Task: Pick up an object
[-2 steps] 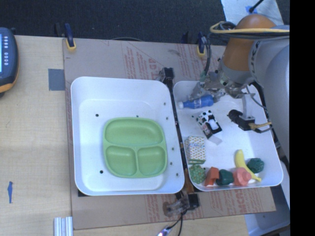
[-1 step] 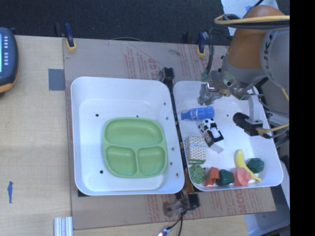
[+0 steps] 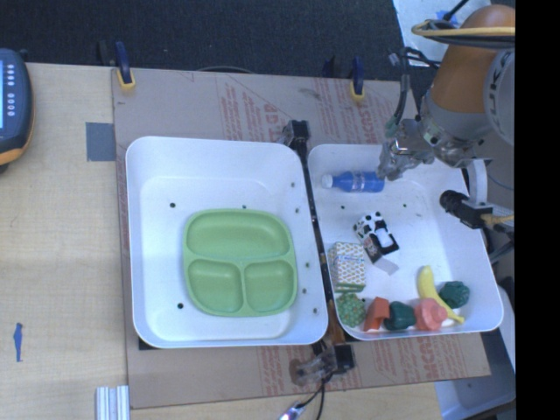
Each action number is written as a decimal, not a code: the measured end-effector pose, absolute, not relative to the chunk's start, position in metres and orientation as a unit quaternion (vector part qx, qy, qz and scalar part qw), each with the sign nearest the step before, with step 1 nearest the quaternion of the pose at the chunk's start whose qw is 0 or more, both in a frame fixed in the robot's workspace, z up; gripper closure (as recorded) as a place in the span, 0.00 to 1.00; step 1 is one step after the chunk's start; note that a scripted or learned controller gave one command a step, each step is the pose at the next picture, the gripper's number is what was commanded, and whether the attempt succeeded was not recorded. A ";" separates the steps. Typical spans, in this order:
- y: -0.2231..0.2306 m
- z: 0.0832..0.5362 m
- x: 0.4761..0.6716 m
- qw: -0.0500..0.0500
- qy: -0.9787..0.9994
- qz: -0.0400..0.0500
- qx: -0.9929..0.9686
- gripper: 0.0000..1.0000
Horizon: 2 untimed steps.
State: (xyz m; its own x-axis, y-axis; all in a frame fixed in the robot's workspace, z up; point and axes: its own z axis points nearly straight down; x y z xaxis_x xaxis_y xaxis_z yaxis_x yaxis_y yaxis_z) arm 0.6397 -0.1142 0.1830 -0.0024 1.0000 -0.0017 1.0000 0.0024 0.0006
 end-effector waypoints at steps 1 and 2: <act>-0.097 0.141 0.595 -0.002 0.708 -0.003 0.706 1.00; -0.097 0.142 0.597 -0.001 0.708 -0.002 0.706 0.00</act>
State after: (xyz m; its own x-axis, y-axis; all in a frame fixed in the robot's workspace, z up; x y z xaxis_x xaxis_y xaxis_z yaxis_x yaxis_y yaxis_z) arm 0.5966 -0.0972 0.1419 -0.0027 1.0000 -0.0011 1.0000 0.0027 -0.0038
